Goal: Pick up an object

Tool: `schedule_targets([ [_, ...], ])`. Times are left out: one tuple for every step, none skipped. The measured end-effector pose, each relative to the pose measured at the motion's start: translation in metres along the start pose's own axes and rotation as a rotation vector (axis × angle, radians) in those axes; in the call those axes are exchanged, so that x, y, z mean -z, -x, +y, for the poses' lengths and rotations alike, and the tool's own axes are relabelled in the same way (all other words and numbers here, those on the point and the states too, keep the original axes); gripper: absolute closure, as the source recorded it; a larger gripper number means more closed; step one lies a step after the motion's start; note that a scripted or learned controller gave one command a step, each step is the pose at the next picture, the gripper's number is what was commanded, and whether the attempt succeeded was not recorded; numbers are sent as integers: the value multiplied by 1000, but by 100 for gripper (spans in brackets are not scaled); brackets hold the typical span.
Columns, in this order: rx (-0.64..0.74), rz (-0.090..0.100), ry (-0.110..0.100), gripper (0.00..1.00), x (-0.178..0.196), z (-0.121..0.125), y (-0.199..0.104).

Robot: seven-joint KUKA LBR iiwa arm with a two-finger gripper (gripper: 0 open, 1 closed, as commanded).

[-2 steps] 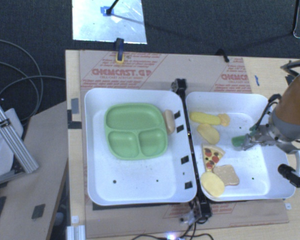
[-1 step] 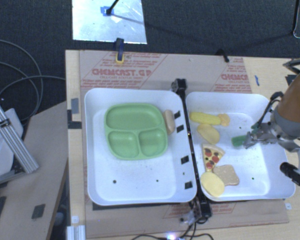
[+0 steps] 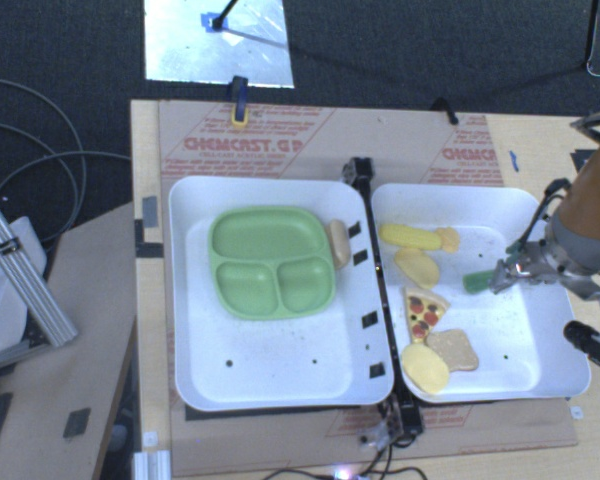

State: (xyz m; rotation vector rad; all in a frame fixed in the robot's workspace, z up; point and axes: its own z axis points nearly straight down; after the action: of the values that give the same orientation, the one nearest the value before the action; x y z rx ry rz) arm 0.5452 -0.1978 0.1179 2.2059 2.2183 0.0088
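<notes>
At the right of the frame, the two-finger gripper [image 3: 502, 276] sits low in the right white bin [image 3: 555, 373], touching a small green object [image 3: 477, 282], though whether it grips remains impossible to tell.

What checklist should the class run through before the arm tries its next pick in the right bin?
1. Tool is over the right bin: ok.
2. A target lies close by, the green piece beside the tool: ok.
3. Green piece sits apart from the other food: ok.
4. Green piece is already between the fingers: cannot tell.
5. Pizza slice lies free of the toast: not ok, they touch.
</notes>
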Motion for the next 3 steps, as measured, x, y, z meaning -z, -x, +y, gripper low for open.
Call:
schedule_targets([
  [1,0,3,100,11,1,0],
  [2,-1,6,100,21,2,0],
  [8,8,-10,100,7,37,-104],
])
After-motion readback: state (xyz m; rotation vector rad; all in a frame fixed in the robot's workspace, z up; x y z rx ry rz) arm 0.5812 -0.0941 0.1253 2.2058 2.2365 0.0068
